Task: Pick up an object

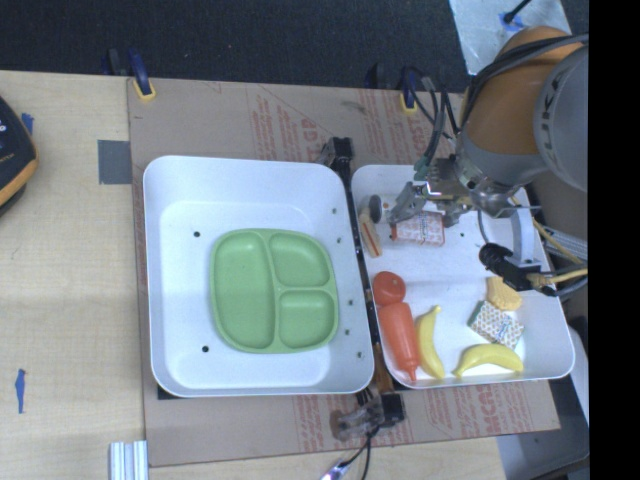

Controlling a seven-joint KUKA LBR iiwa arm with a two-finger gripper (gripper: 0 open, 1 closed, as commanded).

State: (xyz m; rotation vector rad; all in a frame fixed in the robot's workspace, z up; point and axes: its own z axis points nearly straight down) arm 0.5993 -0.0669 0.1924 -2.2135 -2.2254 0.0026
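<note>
Gripper (418, 200) was down low at the back of the right-hand shallow white bin (556, 366), hanging off the grey arm with its orange band (510, 78), and whether its jaws were apart or closed could not be told from this slanted overhead look; nothing was visibly held. Just beside its tip, perhaps touching, lay a small white packet with red print (420, 231), the likeliest target. A little dark round piece (376, 207) and a thin tan-and-red stick (369, 238) lay near the bin's left wall.

Toward the front waited the rest: an orange-red carrot-shaped toy (397, 325), two yellow plastic bananas (429, 341) (490, 360), a tan wedge (504, 293) and a white patterned square packet (497, 324). Over in the left-hand shallow white bin (165, 193) sat a green divided plate (273, 290).

By my reading, this was the approach-and-grasp step. The next move called for centring over the packet, closing firmly, then lifting straight up.
</note>
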